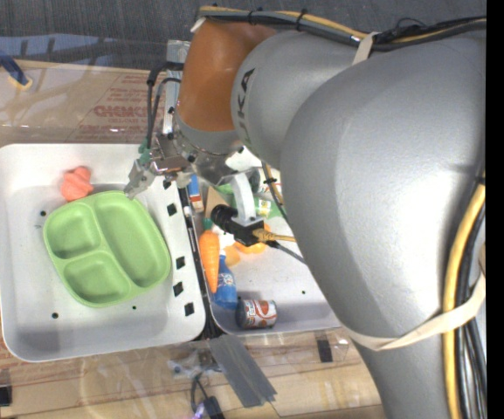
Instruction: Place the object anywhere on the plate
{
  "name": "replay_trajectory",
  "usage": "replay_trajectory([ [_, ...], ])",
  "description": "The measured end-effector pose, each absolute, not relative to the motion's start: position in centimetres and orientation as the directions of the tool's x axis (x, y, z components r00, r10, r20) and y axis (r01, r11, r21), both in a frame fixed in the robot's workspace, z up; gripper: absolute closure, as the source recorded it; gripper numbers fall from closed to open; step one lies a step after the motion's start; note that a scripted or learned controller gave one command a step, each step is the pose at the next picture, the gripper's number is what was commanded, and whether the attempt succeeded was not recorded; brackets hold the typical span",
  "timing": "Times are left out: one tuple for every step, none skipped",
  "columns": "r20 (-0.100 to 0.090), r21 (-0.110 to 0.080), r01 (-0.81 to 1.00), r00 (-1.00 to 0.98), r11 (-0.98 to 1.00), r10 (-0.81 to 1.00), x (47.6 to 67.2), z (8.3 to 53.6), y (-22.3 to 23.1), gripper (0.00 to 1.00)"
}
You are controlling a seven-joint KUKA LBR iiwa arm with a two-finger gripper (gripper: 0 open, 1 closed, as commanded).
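- The gripper [144, 175] hangs low over the left bin [7, 234], right at the divider between the two bins — and from this angle there is no telling how it is set, or whether it carries anything.
- Just below and to the left of the gripper sits the green plate [103, 247], three compartments, tilted a little in the bin. Its near corner lies almost under the gripper, which looks like a sensible spot for a drop.
- Left of the gripper, just off the plate's upper edge, a small pink-orange object [76, 182] rests on the bin floor — beside the plate, not on it.
- Off to the gripper's lower right, in the right bin [308, 312], the spare items crowd the divider: a carrot [210, 256], a blue bottle [225, 286], a can [256, 312] lying on its side.
- My read: nothing sits on the plate, so the task is not yet done.
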State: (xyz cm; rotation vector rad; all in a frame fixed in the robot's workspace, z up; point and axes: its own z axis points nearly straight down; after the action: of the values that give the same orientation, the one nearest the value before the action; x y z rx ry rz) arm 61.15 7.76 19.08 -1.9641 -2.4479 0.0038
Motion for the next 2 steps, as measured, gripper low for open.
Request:
replay_trajectory([
  [0.001,-0.005,0.929,-0.369,0.369,0.929,60.0,18.6,12.4,0.0],
  [0.0,-0.002,0.923,-0.386,0.386,0.923,61.1,22.7,20.5,0.0],
])
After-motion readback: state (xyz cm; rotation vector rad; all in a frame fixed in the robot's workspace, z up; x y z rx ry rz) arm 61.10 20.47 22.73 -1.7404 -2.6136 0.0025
